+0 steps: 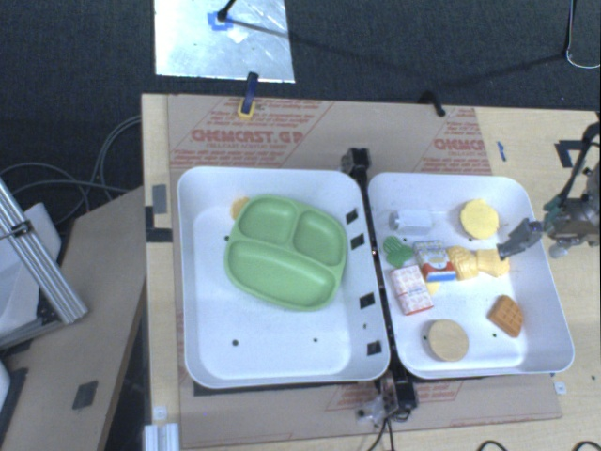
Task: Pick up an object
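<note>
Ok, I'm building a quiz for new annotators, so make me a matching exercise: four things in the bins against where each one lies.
Things:
1 green divided plate
2 yellow disc
3 tan disc
4 red-and-white carton

Places:
A right bin, front edge
B left bin
C right bin, far side
D right bin, middle, toward the left bin

Pairs: 1-B, 2-C, 3-A, 4-D

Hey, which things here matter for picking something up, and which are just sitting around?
Likely for the job: tool; right bin; items in it, such as yellow disc, waffle piece, tan disc, red-and-white carton.

Just lying about: green divided plate in the left bin; silver sheet beyond the bench.
</note>
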`<state>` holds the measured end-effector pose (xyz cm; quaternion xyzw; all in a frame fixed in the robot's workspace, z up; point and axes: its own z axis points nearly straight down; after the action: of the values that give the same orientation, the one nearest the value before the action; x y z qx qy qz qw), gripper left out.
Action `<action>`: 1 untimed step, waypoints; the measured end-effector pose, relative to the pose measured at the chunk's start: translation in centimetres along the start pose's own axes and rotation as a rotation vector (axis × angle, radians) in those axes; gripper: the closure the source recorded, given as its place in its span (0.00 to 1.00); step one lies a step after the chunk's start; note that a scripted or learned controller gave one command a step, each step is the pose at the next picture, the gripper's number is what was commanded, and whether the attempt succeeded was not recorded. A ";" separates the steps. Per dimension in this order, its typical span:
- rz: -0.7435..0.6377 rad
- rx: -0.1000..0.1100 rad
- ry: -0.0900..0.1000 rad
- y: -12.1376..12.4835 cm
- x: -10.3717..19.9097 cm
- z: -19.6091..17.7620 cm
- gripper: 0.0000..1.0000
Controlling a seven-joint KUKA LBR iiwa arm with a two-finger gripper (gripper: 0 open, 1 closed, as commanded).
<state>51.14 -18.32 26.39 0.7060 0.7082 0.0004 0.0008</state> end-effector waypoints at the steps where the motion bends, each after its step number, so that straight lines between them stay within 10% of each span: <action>1: 0.002 0.004 0.002 -0.4 0.1 6.2 0.00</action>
<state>50.78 -18.24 20.20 0.7067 0.7075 -0.0004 -0.0013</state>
